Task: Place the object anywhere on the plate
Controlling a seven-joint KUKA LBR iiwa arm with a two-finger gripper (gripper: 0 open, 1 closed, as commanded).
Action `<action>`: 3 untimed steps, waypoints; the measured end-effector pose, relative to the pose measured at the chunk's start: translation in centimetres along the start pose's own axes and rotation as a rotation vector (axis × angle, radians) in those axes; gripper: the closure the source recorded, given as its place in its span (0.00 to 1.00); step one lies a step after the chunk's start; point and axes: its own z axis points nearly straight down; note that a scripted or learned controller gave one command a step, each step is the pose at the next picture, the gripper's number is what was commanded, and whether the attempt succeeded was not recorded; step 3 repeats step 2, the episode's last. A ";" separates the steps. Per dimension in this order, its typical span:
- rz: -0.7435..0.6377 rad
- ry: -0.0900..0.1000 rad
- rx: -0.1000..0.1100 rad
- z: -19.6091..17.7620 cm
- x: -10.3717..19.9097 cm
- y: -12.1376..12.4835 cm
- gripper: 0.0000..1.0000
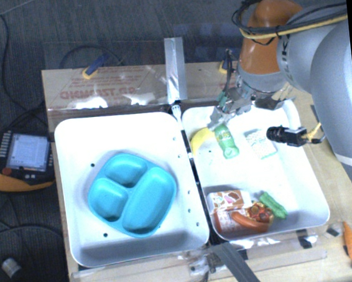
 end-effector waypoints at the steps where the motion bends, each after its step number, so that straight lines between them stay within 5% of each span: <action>1: -0.096 0.004 -0.001 0.0 12.3 3.3 1.00; 2: -0.169 0.003 0.001 3.9 19.9 3.7 1.00; 3: -0.169 0.003 0.001 3.9 19.9 3.7 1.00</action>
